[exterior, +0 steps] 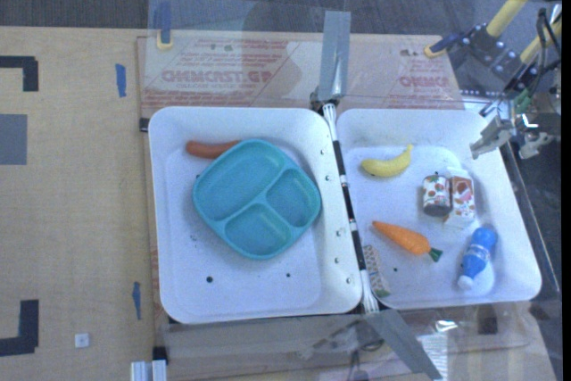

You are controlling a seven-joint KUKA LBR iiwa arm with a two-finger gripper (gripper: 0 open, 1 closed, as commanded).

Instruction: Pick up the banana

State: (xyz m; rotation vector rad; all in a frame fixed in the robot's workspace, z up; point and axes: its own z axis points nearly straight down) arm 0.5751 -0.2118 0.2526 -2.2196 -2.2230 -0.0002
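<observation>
Since the banana (387, 163) lies loose in the right bin (526, 232), upper-left part, near the divider w/ the left bin (161, 192), the approach looks fairly clean. It sits roughly horizontal, curve sagging down, right tip lifted toward the bin's back wall. Nothing touches it: juice box (448, 195) is off to its lower right w/ a clear gap, carrot (406, 238) lies below, well apart, blue bottle (476, 256) farther still at the lower right corner.

Gripper (500, 131) hovers at the right bin's upper-right rim, apart from the banana, nothing between its fingers as far as I can see; whether it's spread or closed I can't tell, too small & cluttered there.

Step in hand, imo: reach phase, grasp not yet begun. To do it well: travel left across the bin above the items, stop over the banana's thick middle, turn the wrist so the fingers straddle the short axis, not the length. Come straight down, open wide enough to clear both sides, close at mid-body where it's fattest. Avoid the tips: they taper & would slip. Watch the left wall & divider; a finger landing too far left could hit the rim. Lift straight up before moving off.

In the left bin: teal tray (257, 199) w/ an orange sausage-like item (207, 149) peeking behind it, not relevant.
</observation>
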